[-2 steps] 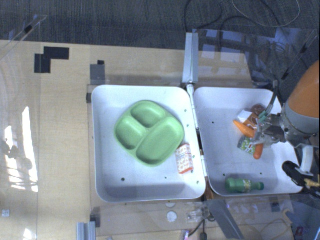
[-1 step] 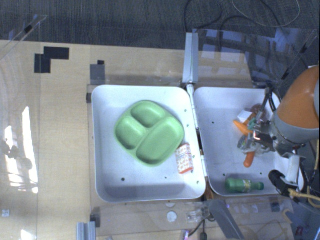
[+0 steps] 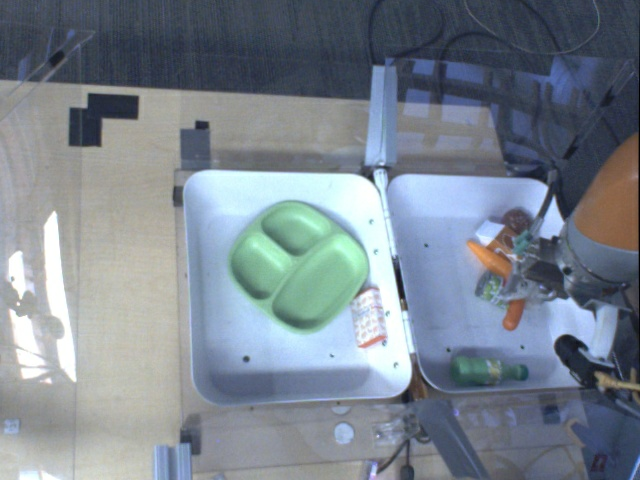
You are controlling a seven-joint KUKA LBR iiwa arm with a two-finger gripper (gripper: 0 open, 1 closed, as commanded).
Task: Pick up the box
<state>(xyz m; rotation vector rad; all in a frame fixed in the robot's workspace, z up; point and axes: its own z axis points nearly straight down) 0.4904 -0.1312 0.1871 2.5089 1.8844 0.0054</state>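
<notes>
Bench: pale wood (image 3: 120, 298) under a dark carpeted floor strip at 12 o'clock; 2 shallow white bins sit side by side on it.
Left bin (image 3: 215, 363): holds a green 3-compartment tray (image 3: 298, 265) near its middle and the box (image 3: 369, 317) at the tray's 4 o'clock, close to the bin's right wall.
Box: small, red and white, lying flat; its long axis runs roughly 12 to 6 o'clock, top end tipped slightly toward 11. It just touches or nearly touches the tray's rim; I cannot tell which.
Right bin (image 3: 440, 298): a green bottle (image 3: 487, 371) lies on its side near the 6 o'clock wall, neck toward 3 o'clock; a clutter of small items, including an orange carrot-like piece (image 3: 489, 257), sits toward 3 o'clock.
Arm (image 3: 612, 218): enters from 3 o'clock, orange band above grey wrist, bent down over the right bin.
Gripper (image 3: 522, 278): low among the clutter, well apart from the box.
Jaws: hidden in the clutter; whether they are apart or closed cannot be told.
</notes>
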